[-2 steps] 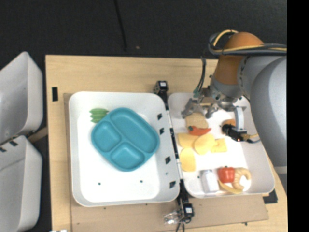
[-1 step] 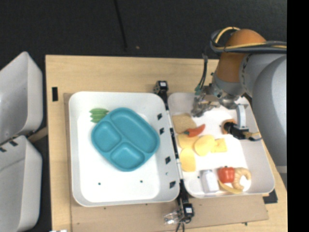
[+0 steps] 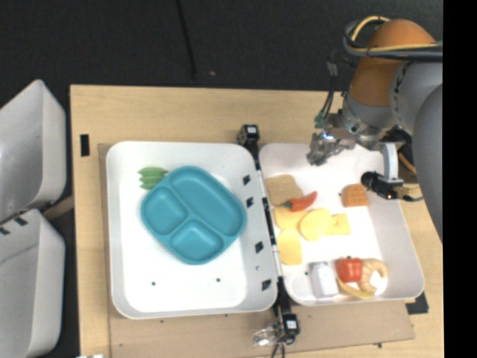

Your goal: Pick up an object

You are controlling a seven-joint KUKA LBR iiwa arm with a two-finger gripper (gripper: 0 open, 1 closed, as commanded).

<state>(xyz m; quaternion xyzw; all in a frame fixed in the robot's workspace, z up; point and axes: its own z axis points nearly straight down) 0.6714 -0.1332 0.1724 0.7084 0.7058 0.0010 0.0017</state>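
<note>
Claw [image 3: 322, 152] over right bin's [image 3: 402, 233] far corner; grip state indiscernible. Toast slice [image 3: 281, 189] near. Blue divided plate [image 3: 194, 213] in left bin [image 3: 123, 274].

Pincer [image 3: 322, 154] hovers above right bin's [image 3: 406, 252] far edge, nothing visibly held

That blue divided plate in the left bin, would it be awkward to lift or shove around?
The blue plate looks like moulded plastic, so probably stiff and light. It is wide and shallow, so the pincer would likely need its rim. Lying flat in the left bin, it should slide rather than roll or tip.
</note>
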